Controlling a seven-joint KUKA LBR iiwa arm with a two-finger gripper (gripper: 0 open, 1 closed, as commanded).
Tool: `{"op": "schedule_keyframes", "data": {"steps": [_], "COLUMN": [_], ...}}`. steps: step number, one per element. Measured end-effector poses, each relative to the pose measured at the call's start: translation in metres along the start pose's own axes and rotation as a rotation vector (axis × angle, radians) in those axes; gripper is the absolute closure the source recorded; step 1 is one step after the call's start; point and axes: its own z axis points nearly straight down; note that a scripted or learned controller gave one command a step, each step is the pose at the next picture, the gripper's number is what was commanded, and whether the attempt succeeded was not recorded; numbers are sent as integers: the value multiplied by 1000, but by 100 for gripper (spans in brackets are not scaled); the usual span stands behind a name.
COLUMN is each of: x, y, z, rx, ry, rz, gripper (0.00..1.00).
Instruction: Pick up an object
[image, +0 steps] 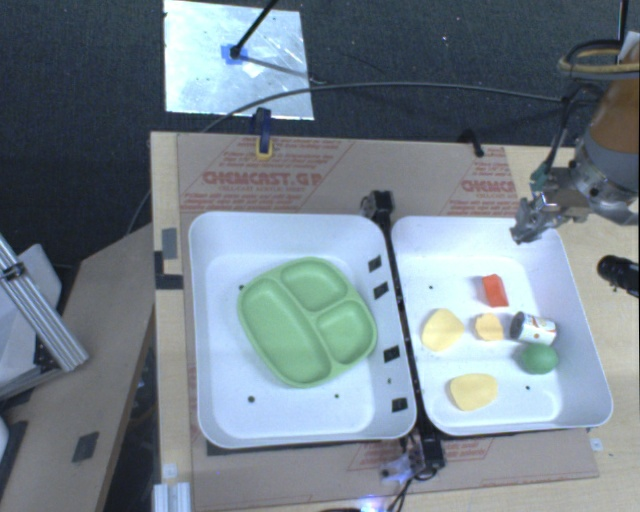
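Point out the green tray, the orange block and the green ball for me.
green tray (305, 322): camera view, on the ridge between its compartments.
orange block (494, 290): camera view, middle of its top face.
green ball (539, 359): camera view, centre of the ball.

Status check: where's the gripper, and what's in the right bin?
Gripper above right bin's far edge, holding nothing. Six small objects lying there, orange block nearest. Path clear.
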Motion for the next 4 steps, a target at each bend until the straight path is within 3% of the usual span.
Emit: {"op": "schedule_keyframes", "data": {"steps": [1,4], "x": [63,210], "y": [-4,-36], "z": [11,36], "rx": [-1,0], "ry": [0,0], "rz": [-2,-1], "gripper": [100,100]}}
